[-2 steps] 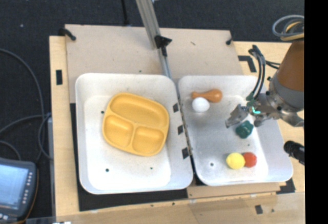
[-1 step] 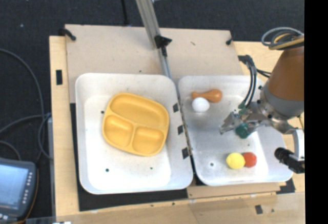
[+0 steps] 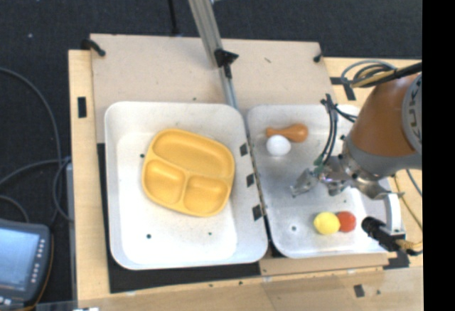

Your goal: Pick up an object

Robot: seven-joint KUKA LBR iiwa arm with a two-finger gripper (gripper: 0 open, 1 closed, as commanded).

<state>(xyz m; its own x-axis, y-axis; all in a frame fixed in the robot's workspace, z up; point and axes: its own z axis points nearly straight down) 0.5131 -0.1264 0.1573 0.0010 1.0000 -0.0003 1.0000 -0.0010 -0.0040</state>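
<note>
Camera view is showing a bench [image 3: 178, 71] bearing two shallow white bins side by side. Left bin [image 3: 128, 231] is holding one yellow sectioned tray [image 3: 188, 172], lying flat near its middle. Right bin [image 3: 284, 231] is holding four candidates for the pick: an orange-brown drumstick-shaped piece [image 3: 290, 133] and a white ball [image 3: 278, 145], touching each other near the far wall, and a yellow ball [image 3: 326, 223] with a red ball [image 3: 346, 221] just beside it near the front wall. Arm, grey with an orange band [image 3: 384, 121], is reaching in from the right; its gripper [image 3: 313, 180] is hanging over the bare middle of the right bin, between the two pairs of objects and apart from both. Whether the gripper is open or closed cannot be told from this angle; nothing is visible in its grasp. Step in hand, as judged: approach, with no object yet taken. Next move is calling for choosing one target, centring over it and descending; both pairs are sitting close together, so a neighbour may be nudged.
</note>
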